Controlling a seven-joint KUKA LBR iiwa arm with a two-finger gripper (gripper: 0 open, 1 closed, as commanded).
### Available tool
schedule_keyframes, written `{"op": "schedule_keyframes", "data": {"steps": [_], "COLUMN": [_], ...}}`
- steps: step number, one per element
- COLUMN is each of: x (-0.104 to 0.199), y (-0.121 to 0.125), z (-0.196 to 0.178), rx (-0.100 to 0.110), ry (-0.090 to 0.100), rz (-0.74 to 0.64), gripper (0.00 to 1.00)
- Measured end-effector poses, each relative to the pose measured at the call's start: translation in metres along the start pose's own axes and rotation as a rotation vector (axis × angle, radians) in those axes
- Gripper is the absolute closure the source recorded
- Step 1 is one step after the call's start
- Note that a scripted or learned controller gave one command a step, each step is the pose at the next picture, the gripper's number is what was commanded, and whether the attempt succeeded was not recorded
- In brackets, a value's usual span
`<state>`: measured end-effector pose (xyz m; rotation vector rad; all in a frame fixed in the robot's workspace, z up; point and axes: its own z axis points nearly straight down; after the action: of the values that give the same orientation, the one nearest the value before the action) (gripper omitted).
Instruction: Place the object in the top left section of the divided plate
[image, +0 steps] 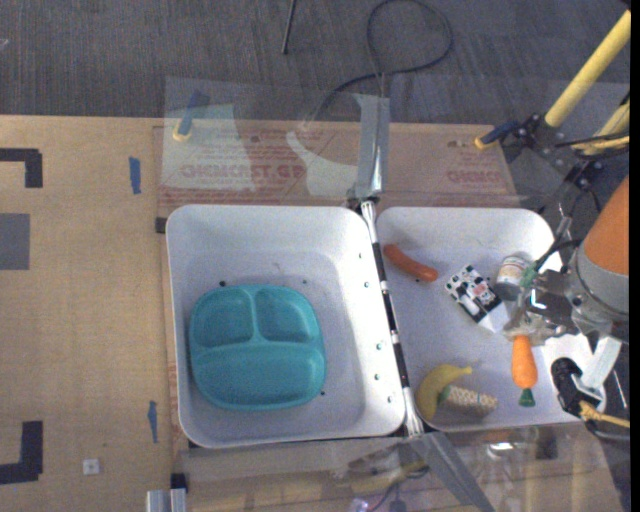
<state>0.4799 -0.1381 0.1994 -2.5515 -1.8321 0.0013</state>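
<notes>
The teal divided plate lies in the left bin, toward its front, with nothing in its sections. My gripper hangs over the right side of the right bin. It sits just above the top of an orange carrot and beside a small jar. I see nothing clearly held in it. A black-and-white spotted item lies just left of the gripper.
The right bin also holds a red sausage at the back left, plus a yellow banana and a speckled block at the front. A metal divider separates the bins. Cables and a yellow pole stand at the back right.
</notes>
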Motion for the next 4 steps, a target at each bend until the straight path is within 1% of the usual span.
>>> {"op": "schedule_keyframes", "data": {"steps": [1, 2, 3, 4], "x": [0.095, 0.163, 0.303, 0.348], "y": [0.034, -0.022, -0.051, -0.055], "z": [-0.121, -0.091, -0.067, -0.139], "rx": [-0.001, 0.003, -0.001, -0.001], "ry": [-0.001, -0.001, 0.0, -0.001], "rz": [-0.142, -0.097, -0.248, -0.31], "gripper": [1.0, 1.0, 1.0, 1.0]}}
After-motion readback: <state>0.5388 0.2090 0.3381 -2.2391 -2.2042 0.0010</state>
